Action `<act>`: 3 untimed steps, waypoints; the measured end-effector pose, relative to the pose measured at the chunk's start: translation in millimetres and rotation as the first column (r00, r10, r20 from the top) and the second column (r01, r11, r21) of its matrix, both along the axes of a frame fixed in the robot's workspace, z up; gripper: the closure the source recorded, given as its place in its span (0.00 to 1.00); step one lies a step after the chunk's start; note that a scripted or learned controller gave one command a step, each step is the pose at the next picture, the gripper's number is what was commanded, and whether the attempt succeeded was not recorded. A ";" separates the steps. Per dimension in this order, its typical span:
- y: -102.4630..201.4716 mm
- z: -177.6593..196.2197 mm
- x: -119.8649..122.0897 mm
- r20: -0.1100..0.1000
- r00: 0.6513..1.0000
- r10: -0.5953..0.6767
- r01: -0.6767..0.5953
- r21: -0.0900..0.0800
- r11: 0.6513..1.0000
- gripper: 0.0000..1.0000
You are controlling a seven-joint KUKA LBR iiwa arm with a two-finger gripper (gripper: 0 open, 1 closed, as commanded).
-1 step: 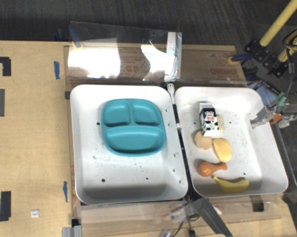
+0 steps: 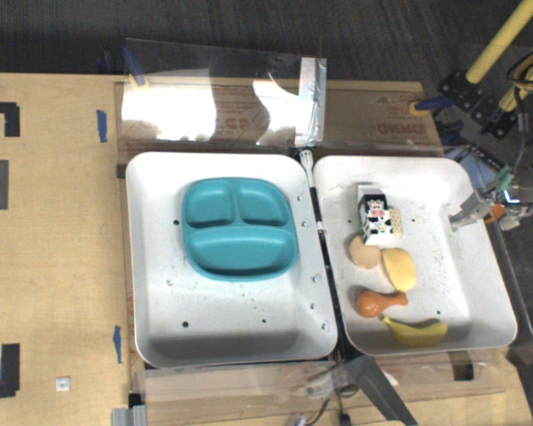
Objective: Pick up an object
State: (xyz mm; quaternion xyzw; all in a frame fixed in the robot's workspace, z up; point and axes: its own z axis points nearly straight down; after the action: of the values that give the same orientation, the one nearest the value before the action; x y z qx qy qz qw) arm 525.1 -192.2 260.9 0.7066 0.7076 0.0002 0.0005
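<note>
So the shallow white left bin (image 2: 160, 327) just has a teal plastic divided plate (image 2: 239, 226) sitting in it, and all the grabbable stuff is in the shallow white right bin (image 2: 435, 193): a small black-and-white cow-print carton (image 2: 378, 217) near the top, a tan rounded piece like a potato or bun (image 2: 365, 255) just below it, a yellow wedge-shaped toy (image 2: 400, 269) touching that, an orange drumstick-shaped toy (image 2: 379, 303) under those, and a yellow toy banana (image 2: 416, 330) right by the bin's near wall. The pincer (image 2: 486, 208) is at the right rim of the right bin, well apart from the cluster, with nothing between its fingers; whether it's wide or narrow I honestly can't tell, it's too small and cluttered over there. Looks to me like the approach step, with no object picked yet. Next move probably needs it to swing left over the pile, pick one item and drop straight onto it. The carton stands a bit apart, so it seems the cleanest target; the rest are packed tight.
</note>
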 end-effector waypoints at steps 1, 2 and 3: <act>51.4 -150.4 41.7 -0.011 1.000 -0.019 0.019 0.004 1.000 0.00; 78.7 -124.3 11.5 -0.001 0.999 -0.038 0.038 0.002 0.999 0.00; 99.1 -173.3 -36.5 0.005 0.998 0.060 -0.060 -0.001 0.998 0.00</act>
State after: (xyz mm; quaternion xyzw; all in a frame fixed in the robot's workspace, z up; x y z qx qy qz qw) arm 488.6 -93.0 87.5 0.6851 0.7285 0.0018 0.0024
